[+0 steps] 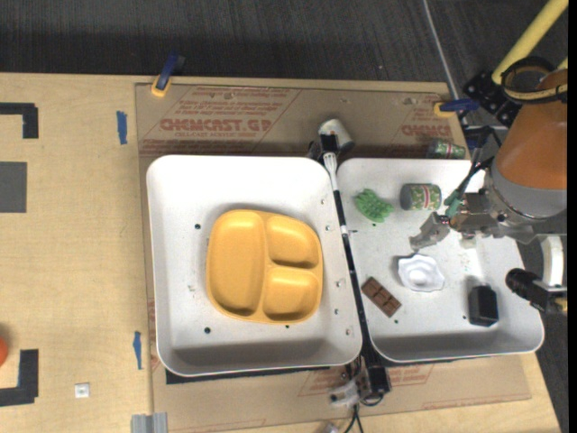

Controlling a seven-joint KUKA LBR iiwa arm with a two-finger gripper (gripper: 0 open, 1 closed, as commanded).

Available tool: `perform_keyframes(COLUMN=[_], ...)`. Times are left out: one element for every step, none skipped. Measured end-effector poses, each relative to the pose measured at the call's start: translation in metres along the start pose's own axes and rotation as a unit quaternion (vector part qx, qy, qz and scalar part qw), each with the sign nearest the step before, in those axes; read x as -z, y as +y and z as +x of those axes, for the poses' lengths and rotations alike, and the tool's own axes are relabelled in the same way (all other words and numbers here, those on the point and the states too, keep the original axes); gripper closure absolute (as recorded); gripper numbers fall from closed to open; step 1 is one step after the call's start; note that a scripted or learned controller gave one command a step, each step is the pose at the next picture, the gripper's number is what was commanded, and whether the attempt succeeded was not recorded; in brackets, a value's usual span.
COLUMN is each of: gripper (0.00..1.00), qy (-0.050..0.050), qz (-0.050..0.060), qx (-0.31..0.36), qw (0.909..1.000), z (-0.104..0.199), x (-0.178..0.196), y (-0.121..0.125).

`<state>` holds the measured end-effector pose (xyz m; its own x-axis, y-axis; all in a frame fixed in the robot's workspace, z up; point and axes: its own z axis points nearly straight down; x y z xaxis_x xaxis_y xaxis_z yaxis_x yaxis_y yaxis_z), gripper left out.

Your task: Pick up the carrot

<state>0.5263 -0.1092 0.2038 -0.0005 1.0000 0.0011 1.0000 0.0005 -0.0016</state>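
My gripper (435,228) hangs over the middle of the right bin (514,336), reaching in from the grey arm with the orange band (534,152) at the right. It sits just below a small green can (420,196) and just above a crumpled white object (420,272). Nothing orange or carrot-shaped can be made out near the gripper. The arm covers the right bin's upper right corner.
The right bin also holds a green leafy toy (371,205), a brown chocolate bar (380,297) and a black block (482,305). A yellow divided plate (264,264) lies in the left bin (171,242). An orange-red object (3,351) sits at the bench's far left edge.
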Motion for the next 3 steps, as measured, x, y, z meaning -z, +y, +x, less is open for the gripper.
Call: perform_keyframes(gripper=[0.00,0.00,0.00], qy=[0.000,0.000,-0.002], qz=[0.000,0.001,-0.004], qx=[0.011,-0.081,-0.040], qw=[0.9999,0.9967,0.9992], z=[0.065,0.131,0.193], x=[-0.020,-0.020,-0.072], y=[-0.029,-0.042,-0.033])
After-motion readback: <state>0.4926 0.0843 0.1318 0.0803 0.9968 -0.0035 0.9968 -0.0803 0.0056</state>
